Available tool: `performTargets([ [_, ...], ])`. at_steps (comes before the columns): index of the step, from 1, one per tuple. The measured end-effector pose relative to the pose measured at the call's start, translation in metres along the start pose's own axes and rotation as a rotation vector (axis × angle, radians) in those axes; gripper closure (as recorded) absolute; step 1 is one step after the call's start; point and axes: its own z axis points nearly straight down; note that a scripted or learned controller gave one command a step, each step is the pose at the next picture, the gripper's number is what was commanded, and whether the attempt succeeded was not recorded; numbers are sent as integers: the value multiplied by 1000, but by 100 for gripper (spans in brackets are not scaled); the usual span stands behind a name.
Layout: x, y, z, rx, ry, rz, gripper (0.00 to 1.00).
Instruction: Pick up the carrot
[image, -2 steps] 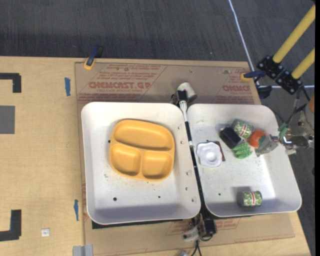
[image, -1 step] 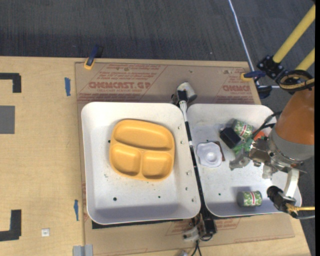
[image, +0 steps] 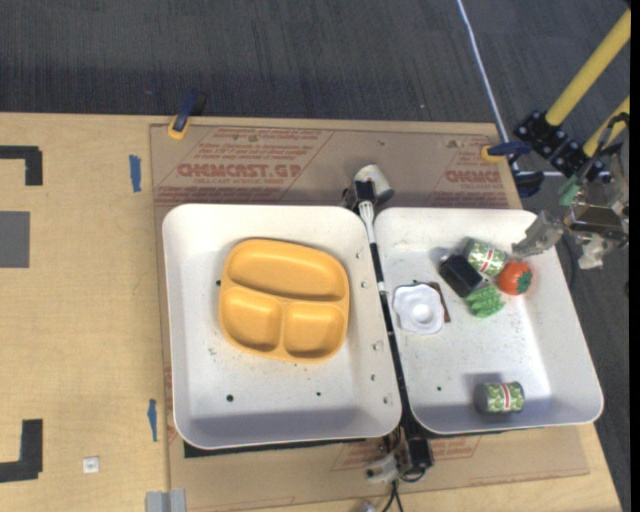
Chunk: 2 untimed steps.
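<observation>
Even, fairly bright overhead light covers the bench (image: 80, 300), with no hard shadows; the yellow tray (image: 284, 296) casts a faint soft shade on the left bin (image: 200, 400) just around its rim. The white bins look slightly washed out, with mild glare on the right bin (image: 560, 370) beside the tray's bin. Detail is soft and grainy throughout; small things right of the tray blur together.

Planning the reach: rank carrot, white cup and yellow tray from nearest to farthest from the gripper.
From the gripper:
1. Carrot, right bin, just below the gripper.
2. White cup, right bin's left side.
3. Yellow tray, left bin.
</observation>
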Motion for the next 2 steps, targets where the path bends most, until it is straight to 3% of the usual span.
performTargets([
  [1, 63, -69, 123, 4, 1, -29, 0],
  [2, 63, -68, 113, 0, 1, -27, 100],
])
